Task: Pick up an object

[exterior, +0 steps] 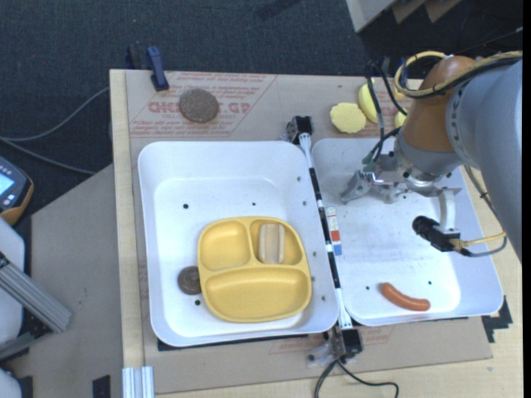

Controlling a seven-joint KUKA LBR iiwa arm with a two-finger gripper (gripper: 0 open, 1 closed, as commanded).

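Orange-red sausage-shaped piece (pixel 405 297) lies flat in the near part of the right-hand shallow white plastic bin (pixel 373 251), close to the near rim, long axis roughly left-right. It is the one loose item in that bin and the obvious pick candidate.

Left-hand shallow white plastic bin (pixel 216 181): round-cornered yellow plastic plate with three compartments (pixel 249 293) sits in the near half. Tan rectangular block (pixel 271 243) is in the far-right compartment, lying flat. Small brown round disc (pixel 190 280) is on the bin floor, touching or just beside the plate's left edge; can't tell which.

Where the two bins meet, a small white tag with red and blue marks (pixel 332 230) lies on the rims.

Gripper (pixel 355 187) is low over the far-left part of the right bin, near the shared rim, well apart from the sausage piece. Can't tell how far open it is from this angle, and nothing is seen clamped in it. Grey arm (pixel 494 114) with orange band (pixel 431 110) comes in from the right above the far side of that bin.

Beyond the bins, on the cardboard-covered tabletop (pixel 249 89): black clip (pixel 299 126) at the far end of the bin joint, two yellow rounded pieces (pixel 348 117) just beside each other near the arm, second brown round disc (pixel 198 104) behind the left bin, blue clamp (pixel 155 67) at the far-left edge.
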